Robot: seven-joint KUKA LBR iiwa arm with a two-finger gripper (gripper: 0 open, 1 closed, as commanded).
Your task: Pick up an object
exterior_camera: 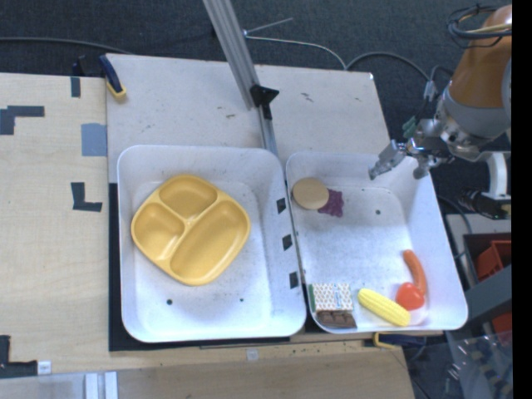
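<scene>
- Early step: approach, nothing picked yet.
- Tool (401,163) poised over the far right corner of the right bin (366,223), above its rim; spread or pressed together — cannot tell at this size, and nothing seen between the tips.
- Candidates all in the right bin: tan disc (310,194) touching a purple piece (334,203) near the far left corner; corn (383,306), carrot (416,271) and a red piece (409,295) clustered at the near right; a wafer block (333,302) at the near edge.
- Left bin (137,223) with a yellow tray (191,228), well apart from the tool.
- Next, by judgement: choose a target, likely the disc as nearest; travel left over it, descend straight, close on its edges.
- Risk: purple piece crowding one side of the disc, so a slip or double grab possible.
</scene>
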